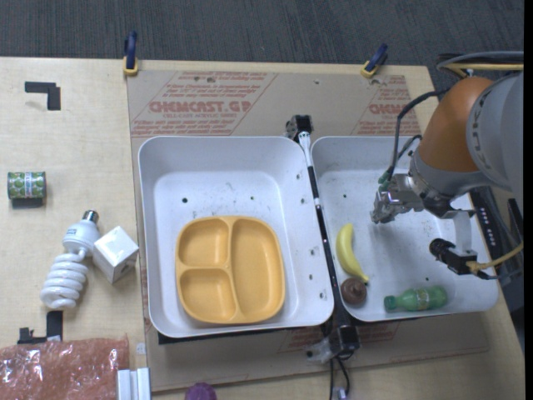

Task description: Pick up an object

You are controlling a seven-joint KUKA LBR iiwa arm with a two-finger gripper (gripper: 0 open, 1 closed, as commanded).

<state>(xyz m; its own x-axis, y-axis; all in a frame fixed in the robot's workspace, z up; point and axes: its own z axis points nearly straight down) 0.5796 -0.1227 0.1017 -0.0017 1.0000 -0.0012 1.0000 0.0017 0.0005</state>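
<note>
So far nothing is picked: the hand (pixel 388 205) hovers over the right bin (pixel 329 158), its state I cannot tell, while banana (pixel 351 255), green bottle (pixel 415 299) and brown fruit (pixel 354 291) lie near the front wall.

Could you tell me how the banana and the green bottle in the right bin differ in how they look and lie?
The banana is yellow and curved, while the green bottle is green and straight-sided. The banana runs lengthwise from the bin's far side toward its near side, close to the left wall; the bottle lies crosswise along the near wall. Both lie flat in the right bin, apart from the tool.
</note>
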